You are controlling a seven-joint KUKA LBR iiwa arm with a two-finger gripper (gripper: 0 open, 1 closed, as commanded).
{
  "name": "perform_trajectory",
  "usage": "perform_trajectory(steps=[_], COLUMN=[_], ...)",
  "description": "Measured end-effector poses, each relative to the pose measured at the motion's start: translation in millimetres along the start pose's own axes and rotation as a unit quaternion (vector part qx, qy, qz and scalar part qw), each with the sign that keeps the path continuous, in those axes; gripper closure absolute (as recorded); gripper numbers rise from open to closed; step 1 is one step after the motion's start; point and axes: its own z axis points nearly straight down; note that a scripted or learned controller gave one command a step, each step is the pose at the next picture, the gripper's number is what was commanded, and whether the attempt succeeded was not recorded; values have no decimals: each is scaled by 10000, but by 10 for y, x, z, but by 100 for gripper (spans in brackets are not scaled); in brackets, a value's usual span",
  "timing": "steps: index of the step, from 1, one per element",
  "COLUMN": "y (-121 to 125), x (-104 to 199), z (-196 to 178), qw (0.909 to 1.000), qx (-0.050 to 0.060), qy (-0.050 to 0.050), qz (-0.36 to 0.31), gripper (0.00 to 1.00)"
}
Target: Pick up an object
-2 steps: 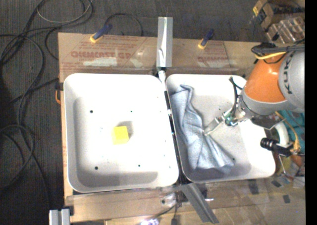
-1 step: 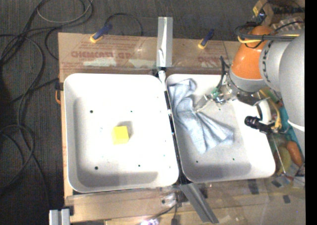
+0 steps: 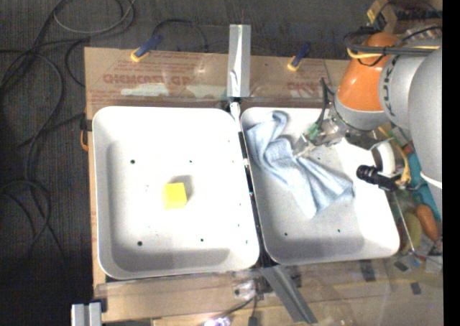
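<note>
Carefully press straight down into the bunched fold of the blue cloth (image 3: 298,170) lying in the right bin (image 3: 359,242), just beneath the gripper (image 3: 314,138) (open or closed, impossible to tell), then pinch deep before lifting.

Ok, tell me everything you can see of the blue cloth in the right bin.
The blue cloth is pale blue, soft and towel-like, crumpled rather than folded. It lies in the right bin, bunched against the bin's upper-left corner and trailing diagonally toward the centre, where it ends in a flatter flap. The hand sits right at its upper edge; whether it grips the fabric cannot be told.
</note>
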Motion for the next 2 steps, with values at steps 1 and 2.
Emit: perform_trajectory(steps=[1,2], y=[-1,-375], x=[0,-62], z=[1,97], qw=[10000,9977], qx=[0,-1], qy=[0,-14], qz=[2,-677], gripper=[0,0])
